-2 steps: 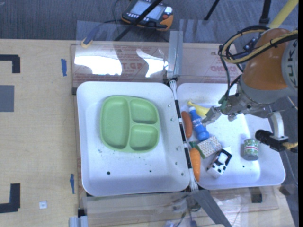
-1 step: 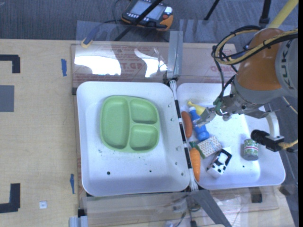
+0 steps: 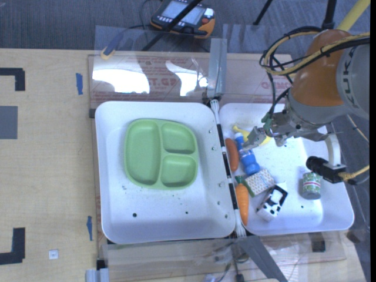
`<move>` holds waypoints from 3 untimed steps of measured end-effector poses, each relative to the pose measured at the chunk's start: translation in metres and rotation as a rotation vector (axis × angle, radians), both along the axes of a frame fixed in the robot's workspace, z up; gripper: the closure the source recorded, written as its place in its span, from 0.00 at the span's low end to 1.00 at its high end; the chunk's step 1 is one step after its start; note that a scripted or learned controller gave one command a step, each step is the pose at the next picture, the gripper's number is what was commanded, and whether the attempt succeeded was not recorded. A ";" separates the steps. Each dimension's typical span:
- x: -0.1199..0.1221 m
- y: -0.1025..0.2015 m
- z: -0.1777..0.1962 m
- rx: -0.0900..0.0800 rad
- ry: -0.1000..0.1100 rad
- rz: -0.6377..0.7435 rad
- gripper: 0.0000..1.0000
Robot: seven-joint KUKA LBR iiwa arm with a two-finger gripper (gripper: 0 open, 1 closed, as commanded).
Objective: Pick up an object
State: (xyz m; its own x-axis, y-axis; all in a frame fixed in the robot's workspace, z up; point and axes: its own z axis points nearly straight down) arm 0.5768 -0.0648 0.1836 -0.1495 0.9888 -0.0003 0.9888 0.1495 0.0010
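The gripper (image 3: 257,135) hangs low over the upper left part of the right bin (image 3: 335,216), reaching in under the grey arm (image 3: 329,69) with its orange band. Its tips sit among the clutter there, and from this slanted view whether it is open or closed cannot be made out, nor whether it has hold of anything.

Right at the tips lies a blue bottle (image 3: 248,157), running down and to the right from the gripper; its upper end looks to be touching or just under the tips, though the overlap is hard to read. A small yellow piece (image 3: 237,129) peeks out just above and left of the gripper. An orange-red sausage-shaped toy (image 3: 232,154) lies just left of the bottle, along the bin's left wall. Below the bottle rests a speckled block (image 3: 258,183), and a carrot (image 3: 242,201) lies lower along the same wall. A black-and-white die-like object (image 3: 271,203) sits just right of the carrot. Well to the right, near the bin's far side, stands a small can (image 3: 311,184), with a black fitting (image 3: 320,166) on a cable hanging above it.

The left bin (image 3: 111,210) holds a green divided plate (image 3: 160,153), well apart from the gripper. The divider between the bins runs just left of the sausage-shaped toy and carrot.
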 end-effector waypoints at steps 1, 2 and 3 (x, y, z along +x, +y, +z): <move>-0.001 -0.034 -0.097 0.000 -0.006 0.088 0.00; -0.001 -0.002 0.000 0.000 0.000 0.091 0.00; 0.030 -0.040 -0.097 0.000 -0.003 0.215 0.00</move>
